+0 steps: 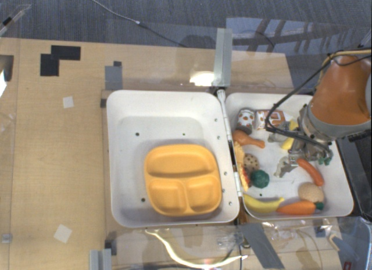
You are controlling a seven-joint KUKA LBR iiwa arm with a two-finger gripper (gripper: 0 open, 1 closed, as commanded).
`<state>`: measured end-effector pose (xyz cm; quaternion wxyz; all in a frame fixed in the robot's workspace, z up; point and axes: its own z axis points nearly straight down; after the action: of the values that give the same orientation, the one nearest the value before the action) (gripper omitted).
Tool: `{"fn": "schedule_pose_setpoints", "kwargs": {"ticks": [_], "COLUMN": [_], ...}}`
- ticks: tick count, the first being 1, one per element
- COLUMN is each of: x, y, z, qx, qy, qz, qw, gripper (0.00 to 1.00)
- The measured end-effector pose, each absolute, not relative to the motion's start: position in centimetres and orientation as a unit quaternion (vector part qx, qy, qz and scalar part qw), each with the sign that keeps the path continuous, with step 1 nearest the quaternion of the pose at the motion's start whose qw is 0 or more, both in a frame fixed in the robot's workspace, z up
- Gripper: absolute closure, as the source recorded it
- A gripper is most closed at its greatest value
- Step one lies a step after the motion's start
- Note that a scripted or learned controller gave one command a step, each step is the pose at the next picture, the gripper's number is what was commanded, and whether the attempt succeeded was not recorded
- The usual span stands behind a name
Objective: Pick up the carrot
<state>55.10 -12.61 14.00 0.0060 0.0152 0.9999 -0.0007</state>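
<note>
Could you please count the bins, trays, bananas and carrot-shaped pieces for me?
White bins: 2
Yellow divided tray: 1
Banana: 1
Orange carrot-shaped pieces: 2
Total: 6

Robot arm (343,97) reaches in from three o'clock, its wrist bent downward.

The grey arm's orange band bulks large at the two o'clock side; below it the two-finger gripper (292,164) points toward eight o'clock. Dark cables loop off the wrist toward nine o'clock. Finger state is unclear.
</note>
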Motion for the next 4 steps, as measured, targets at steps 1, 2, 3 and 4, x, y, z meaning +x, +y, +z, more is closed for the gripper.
{"fn": "schedule_pose_setpoints", "kwargs": {"ticks": [1,2,3,4], "x": [59.6,61.7,60.9,62.8], "y": [-14.1,-9.4,-9.5,-9.2], "z": [17.9,11.3,10.9,10.7], "qx": [0.181,0.195,0.325,0.308], "qy": [0.983,0.981,0.946,0.951], "qz": [0.0002,0.0016,0.0065,0.0006], "qw": [0.006,0.020,0.020,0.016], "gripper": [0.00,0.00,0.00,0.00]}}
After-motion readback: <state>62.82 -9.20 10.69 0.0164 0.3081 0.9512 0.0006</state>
